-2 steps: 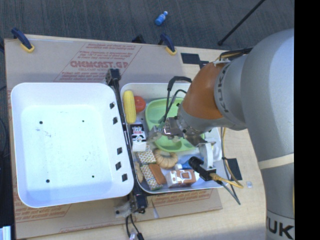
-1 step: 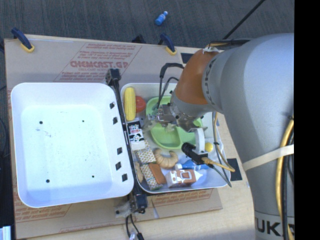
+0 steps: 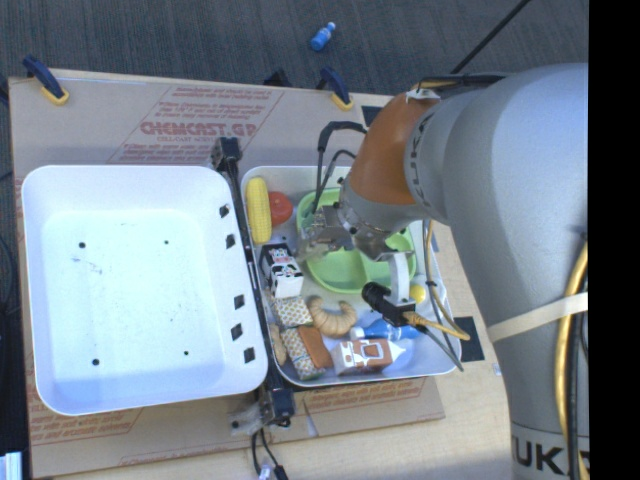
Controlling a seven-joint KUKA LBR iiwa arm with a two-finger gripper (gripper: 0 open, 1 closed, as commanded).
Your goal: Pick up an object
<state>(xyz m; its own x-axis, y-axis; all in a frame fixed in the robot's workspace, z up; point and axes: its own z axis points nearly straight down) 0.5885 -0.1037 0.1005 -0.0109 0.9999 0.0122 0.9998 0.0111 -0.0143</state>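
Over the green bowl [image 3: 345,263] hangs the gripper [image 3: 325,230].

Yellow corn cob [image 3: 258,208] upright along right bin's left wall, croissant [image 3: 333,316] mid-bin

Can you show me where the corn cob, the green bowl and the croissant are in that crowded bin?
corn cob [image 3: 258,208]: camera view, middle of the yellow cob.
green bowl [image 3: 340,268]: camera view, inner floor of the bowl, below the wrist.
croissant [image 3: 333,317]: camera view, middle of its curved body.
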